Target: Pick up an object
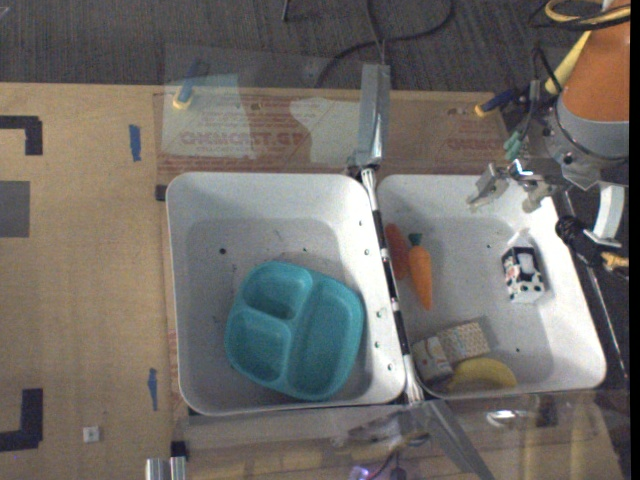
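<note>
While I hold the gripper above the right bin's far edge, fingers spread and gripping nothing, the carrot lies ahead and leftward, long axis running near-to-far along the divider.

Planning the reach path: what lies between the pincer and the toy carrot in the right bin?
In the camera view, only bare white bin floor lies between the pincer and the toy carrot.
</note>
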You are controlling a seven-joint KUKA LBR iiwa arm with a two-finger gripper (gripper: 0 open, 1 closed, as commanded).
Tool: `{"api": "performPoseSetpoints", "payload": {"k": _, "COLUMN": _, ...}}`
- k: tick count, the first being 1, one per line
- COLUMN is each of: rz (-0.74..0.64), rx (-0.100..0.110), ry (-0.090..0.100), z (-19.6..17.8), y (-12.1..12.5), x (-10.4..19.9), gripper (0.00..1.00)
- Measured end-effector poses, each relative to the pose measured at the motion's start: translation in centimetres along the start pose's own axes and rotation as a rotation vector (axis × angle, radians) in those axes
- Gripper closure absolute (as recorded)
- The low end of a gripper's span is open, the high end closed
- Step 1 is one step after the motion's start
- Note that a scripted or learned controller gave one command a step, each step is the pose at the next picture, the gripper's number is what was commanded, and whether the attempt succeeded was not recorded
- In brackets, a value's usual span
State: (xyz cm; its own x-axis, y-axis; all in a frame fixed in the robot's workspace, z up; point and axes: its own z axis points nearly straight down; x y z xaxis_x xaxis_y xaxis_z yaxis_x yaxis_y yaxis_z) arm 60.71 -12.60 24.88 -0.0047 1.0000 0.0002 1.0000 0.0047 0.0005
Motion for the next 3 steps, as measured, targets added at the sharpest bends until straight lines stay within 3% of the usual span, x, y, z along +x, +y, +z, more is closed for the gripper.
{"api": "performPoseSetpoints", "payload": {"k": 1, "rz": -0.133, "rx": -0.002, "ry": -0.001, "z": 8.9, "y": -2.0, "x": -4.8, "gripper": 0.00}}
{"api": "performPoseSetpoints", "payload": {"k": 2, "rz": -0.233, "rx": -0.035, "ry": -0.013, "z": 13.5, "y": -2.5, "x": -8.8, "gripper": 0.00}}
{"api": "performPoseSetpoints", "payload": {"k": 3, "rz": -0.287, "rx": -0.037, "ry": -0.011, "z": 14.1, "y": -0.5, "x": -9.3, "gripper": 0.00}}
